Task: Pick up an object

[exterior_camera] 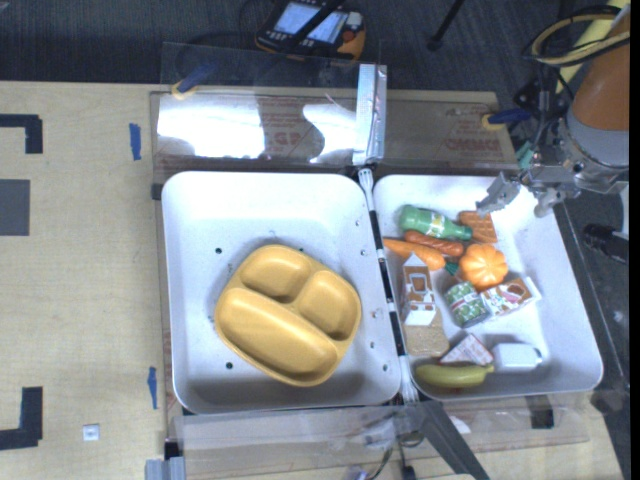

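While the arm hangs at the right edge of the bench, things stand so:

Gripper (520,190): over the far right corner of the right bin (575,298), fingers parted, nothing between them.
Arm: grey, orange band above the wrist, reaching in from the right.
Right bin contents: green bottle (435,223) near the far wall; carrot (418,251) just beside it; small pumpkin (484,265) in the middle; milk carton (420,290) by the divider; banana (452,374) along the near wall; white block (516,355) near it.
Left bin (190,228): yellow three-part tray (288,311), lying flat.
Gripper to objects: apart, touching none.
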Controlling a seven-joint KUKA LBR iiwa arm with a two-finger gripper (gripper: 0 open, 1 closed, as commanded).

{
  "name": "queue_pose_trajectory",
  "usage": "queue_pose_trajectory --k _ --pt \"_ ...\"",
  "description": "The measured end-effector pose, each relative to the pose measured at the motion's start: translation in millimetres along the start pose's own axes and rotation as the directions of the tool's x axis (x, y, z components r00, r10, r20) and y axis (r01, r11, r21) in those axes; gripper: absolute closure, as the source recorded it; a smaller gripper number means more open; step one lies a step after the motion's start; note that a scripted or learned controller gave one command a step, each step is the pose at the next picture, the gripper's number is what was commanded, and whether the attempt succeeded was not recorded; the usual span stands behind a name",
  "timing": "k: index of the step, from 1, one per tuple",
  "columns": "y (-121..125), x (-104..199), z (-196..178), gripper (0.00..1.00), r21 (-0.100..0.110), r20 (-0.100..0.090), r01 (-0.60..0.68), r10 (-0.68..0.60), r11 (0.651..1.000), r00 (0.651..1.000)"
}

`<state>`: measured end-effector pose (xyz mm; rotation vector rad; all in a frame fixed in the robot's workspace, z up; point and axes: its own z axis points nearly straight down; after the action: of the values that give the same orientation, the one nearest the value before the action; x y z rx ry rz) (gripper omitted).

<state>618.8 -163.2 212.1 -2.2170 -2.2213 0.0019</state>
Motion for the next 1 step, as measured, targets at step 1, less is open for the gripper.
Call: queue_pose_trajectory --k 1 --pt "9.3 -2.5 91.7 0.00 -0.001 0.000 0.050 -0.050 0.999 0.999"
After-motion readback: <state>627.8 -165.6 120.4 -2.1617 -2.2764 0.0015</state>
